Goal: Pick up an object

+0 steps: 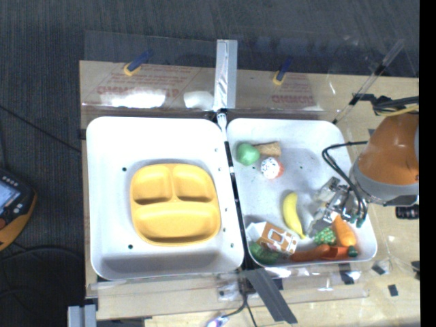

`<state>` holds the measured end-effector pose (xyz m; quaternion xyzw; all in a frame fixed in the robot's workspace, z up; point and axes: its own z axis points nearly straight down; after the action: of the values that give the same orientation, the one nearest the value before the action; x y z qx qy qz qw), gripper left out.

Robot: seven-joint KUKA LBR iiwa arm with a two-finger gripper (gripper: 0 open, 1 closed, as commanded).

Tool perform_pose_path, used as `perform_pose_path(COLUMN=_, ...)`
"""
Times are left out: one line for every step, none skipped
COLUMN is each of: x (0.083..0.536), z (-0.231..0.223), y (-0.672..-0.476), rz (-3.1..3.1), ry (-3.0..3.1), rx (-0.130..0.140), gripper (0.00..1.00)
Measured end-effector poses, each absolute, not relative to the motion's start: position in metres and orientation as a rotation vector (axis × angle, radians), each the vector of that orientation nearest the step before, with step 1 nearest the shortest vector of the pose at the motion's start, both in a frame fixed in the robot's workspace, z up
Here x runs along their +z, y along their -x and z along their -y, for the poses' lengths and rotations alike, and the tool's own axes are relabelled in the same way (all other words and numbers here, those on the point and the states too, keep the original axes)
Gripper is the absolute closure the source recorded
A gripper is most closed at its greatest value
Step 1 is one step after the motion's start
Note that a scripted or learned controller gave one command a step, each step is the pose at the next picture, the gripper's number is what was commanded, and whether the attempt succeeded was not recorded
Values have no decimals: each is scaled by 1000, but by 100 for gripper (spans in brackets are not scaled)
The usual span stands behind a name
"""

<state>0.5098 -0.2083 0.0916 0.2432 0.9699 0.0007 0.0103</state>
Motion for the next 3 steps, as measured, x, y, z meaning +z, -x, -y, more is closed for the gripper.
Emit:
perform_pose_path(x=102, z=208, y=-512, rz=-3025, ry=-754, rx=-2, gripper=100)
perform_pose_path(x=102, z=208, y=-512, rz=-3026, ry=-754, rx=-3, gripper=0)
perform_pose_path(x=92, z=189, y=-499, rz=-2994, ry=-881, rx=-6, gripper=0)
